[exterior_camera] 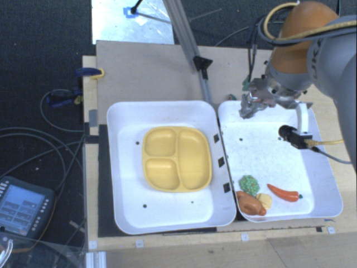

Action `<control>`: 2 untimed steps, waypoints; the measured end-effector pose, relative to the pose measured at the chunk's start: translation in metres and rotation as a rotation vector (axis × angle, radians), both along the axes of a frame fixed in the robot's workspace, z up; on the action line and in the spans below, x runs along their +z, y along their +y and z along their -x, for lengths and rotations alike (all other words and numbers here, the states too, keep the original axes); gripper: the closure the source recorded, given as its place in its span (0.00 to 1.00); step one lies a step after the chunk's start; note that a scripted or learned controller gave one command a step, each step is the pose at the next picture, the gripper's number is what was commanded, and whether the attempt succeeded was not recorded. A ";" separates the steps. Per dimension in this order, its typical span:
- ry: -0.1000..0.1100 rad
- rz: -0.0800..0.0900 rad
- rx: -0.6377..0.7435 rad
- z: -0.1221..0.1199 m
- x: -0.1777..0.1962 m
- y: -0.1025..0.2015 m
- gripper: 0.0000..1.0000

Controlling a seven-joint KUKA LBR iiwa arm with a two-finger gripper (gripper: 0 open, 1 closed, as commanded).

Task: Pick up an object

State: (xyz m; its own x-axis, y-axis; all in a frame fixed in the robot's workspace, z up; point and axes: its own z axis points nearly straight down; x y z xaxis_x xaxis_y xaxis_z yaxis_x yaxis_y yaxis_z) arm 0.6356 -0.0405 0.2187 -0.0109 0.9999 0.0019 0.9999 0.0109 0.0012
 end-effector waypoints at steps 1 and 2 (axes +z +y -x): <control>0.000 -0.001 0.000 0.002 -0.006 0.054 1.00; 0.001 -0.001 0.000 0.013 -0.003 0.103 1.00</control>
